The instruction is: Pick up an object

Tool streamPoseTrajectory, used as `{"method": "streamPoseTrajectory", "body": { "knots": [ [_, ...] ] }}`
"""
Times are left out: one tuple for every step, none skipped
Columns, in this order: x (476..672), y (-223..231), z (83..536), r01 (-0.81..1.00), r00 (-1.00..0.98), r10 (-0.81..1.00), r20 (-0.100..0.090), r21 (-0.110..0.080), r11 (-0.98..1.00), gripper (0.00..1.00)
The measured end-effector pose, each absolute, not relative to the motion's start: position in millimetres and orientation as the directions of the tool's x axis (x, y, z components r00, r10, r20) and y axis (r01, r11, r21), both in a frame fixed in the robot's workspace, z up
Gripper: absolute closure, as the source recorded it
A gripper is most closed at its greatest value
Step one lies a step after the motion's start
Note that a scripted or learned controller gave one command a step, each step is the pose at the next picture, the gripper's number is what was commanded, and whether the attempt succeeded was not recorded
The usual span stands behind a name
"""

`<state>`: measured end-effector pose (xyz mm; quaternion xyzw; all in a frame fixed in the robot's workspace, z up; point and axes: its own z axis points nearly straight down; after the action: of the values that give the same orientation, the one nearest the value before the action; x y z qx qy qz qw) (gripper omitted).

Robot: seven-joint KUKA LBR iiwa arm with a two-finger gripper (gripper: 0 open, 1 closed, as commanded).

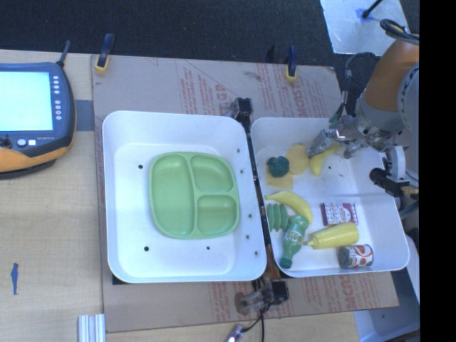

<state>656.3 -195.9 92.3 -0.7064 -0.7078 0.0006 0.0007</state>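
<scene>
Two white bins on the table (57,212). Left bin (125,191) holds a green divided tray (194,194). Right bin (377,216) holds a yellow banana (292,203), green bottle (292,237), yellow squeeze bottle (333,236), soda can (355,256), small red packet (338,211), dark green piece (278,166) and pale yellow piece (298,159). The tool (322,148) sits low over the right bin's far side, just beside the pale yellow piece; whether it is spread or pinching cannot be told
</scene>
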Motion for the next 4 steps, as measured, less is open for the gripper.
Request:
{"method": "streamPoseTrajectory", "body": {
  "knots": [
    [656.0, -187.2, 92.0, 1.000, -0.003, 1.000, 0.001, -0.004, 0.003, 0.00],
    [656.5, -192.3, 92.3, 1.000, -0.004, 1.000, 0.000, -0.002, 0.004, 0.00],
    [656.6, -208.8, 92.4, 1.000, -0.003, 1.000, -0.001, 0.000, 0.003, 0.00],
    [651.8, -210.9, 92.1, 1.000, -0.003, 1.000, 0.001, -0.004, 0.003, 0.00]
  ]
}}
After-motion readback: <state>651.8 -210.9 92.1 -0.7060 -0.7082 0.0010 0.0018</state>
